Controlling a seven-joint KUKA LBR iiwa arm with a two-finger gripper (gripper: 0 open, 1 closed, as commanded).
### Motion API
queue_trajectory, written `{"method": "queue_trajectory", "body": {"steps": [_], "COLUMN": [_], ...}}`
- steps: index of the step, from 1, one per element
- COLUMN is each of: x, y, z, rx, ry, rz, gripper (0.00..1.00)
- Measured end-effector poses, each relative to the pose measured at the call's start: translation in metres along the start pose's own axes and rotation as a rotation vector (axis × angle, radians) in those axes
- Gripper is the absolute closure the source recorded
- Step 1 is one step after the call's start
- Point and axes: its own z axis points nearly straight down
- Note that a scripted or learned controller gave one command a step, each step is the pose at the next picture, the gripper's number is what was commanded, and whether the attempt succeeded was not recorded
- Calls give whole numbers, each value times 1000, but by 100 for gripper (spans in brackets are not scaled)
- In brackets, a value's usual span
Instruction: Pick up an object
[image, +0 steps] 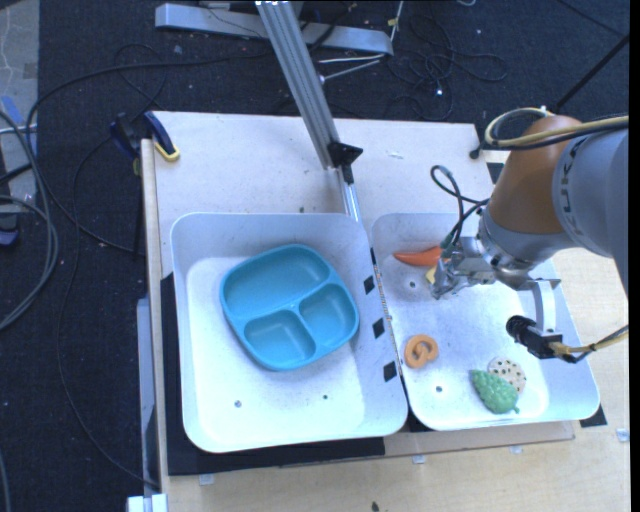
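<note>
My gripper (441, 284) hangs low over the back of the right bin (560, 400), its tip just right of an orange carrot-shaped toy (413, 257) lying near the bin's back left corner. Whether it touches the carrot is unclear. An orange pretzel-like ring (421, 350) lies in the bin's front left part. At the front of that bin a green leafy toy (494, 391) sits beside a speckled cookie (510, 372).
The left bin (200, 400) holds a blue three-compartment plate (290, 305). A metal pole (305, 85) slants from the top down to the bins' shared back edge. Cables hang off the arm's wrist over the right bin.
</note>
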Motion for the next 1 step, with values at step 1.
{"method": "queue_trajectory", "body": {"steps": [1], "x": [-6], "y": [8], "z": [-48], "rx": [-5], "ry": [-1], "rz": [-2], "gripper": [100]}}
